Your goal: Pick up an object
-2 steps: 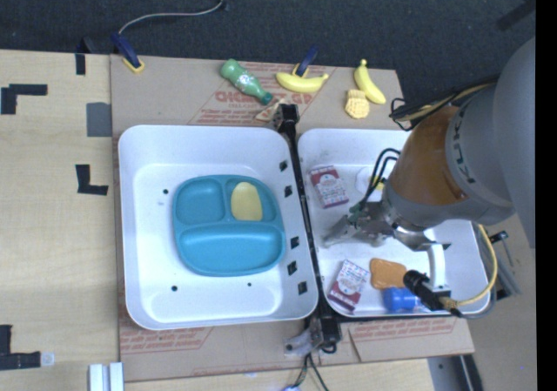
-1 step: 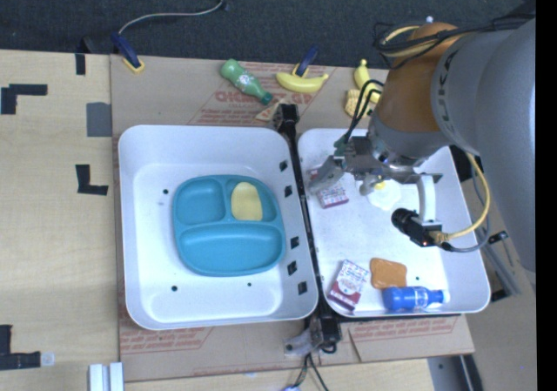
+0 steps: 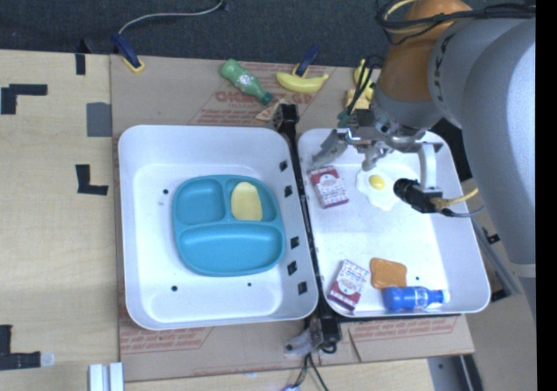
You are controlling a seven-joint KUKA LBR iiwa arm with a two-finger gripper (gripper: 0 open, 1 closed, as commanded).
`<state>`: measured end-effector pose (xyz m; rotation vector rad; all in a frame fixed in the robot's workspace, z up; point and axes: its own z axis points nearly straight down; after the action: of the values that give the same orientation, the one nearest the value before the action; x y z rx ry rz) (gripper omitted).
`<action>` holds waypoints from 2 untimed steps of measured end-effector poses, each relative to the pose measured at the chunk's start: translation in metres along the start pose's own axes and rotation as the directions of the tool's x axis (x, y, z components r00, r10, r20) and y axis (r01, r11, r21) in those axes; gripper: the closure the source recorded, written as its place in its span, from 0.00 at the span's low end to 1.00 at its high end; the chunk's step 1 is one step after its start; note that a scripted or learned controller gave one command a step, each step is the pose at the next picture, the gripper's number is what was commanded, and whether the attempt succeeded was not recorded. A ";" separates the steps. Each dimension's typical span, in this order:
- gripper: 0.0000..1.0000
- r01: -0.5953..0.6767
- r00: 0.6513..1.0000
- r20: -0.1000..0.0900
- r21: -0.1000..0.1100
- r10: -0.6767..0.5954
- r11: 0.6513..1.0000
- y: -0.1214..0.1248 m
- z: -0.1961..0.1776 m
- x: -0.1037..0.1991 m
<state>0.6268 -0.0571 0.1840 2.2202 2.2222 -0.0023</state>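
Observation:
My gripper (image 3: 350, 154) hangs over the far end of the right bin (image 3: 461, 246), its fingers spread open with nothing between them. A red-and-white carton (image 3: 328, 186) lies just below the left finger. A toy fried egg (image 3: 377, 189) lies just below the right finger. Near the front of the same bin are a second red packet (image 3: 348, 283), an orange biscuit-like piece (image 3: 388, 273) and a blue bottle (image 3: 413, 298) lying on its side.
The left bin (image 3: 144, 206) holds a blue divided plate (image 3: 229, 224) with a yellow piece (image 3: 246, 201) in one section. Behind the bins on the cardboard lie a green bottle (image 3: 245, 81) and a banana (image 3: 301, 80). A black divider (image 3: 298, 198) separates the bins.

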 end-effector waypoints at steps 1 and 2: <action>0.00 0.000 1.000 0.000 0.000 0.000 1.000 0.000 0.000 0.000; 0.00 0.000 1.000 0.000 0.000 0.000 1.000 0.000 0.000 0.000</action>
<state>0.6267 -0.0572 0.1841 2.2200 2.2224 -0.0030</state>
